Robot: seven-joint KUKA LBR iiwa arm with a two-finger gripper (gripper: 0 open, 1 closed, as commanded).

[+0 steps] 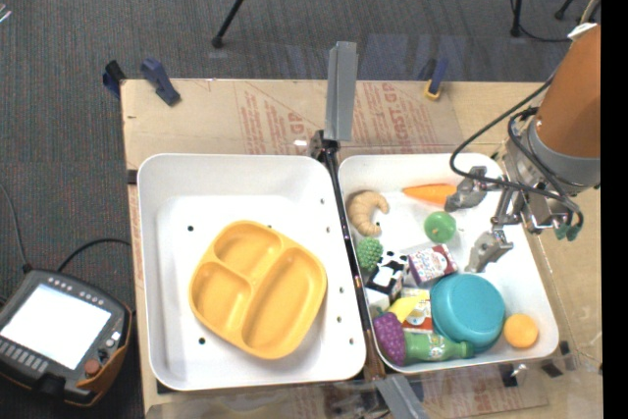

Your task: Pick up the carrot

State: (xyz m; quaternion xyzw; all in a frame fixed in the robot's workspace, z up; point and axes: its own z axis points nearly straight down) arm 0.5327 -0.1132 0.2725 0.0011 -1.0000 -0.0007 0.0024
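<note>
Carrot (430,193) lies at the far end of the right bin (546,297), close to its back wall, with the croissant (366,209) to its left and the green ball (441,227) just in front; a descent that drifts forward is likely to strike the ball or close on it instead, and the nearby wall leaves little room for the far finger. Gripper (477,223) hangs just right of the carrot with its fingers spread apart, pinching nothing and touching no object
</note>
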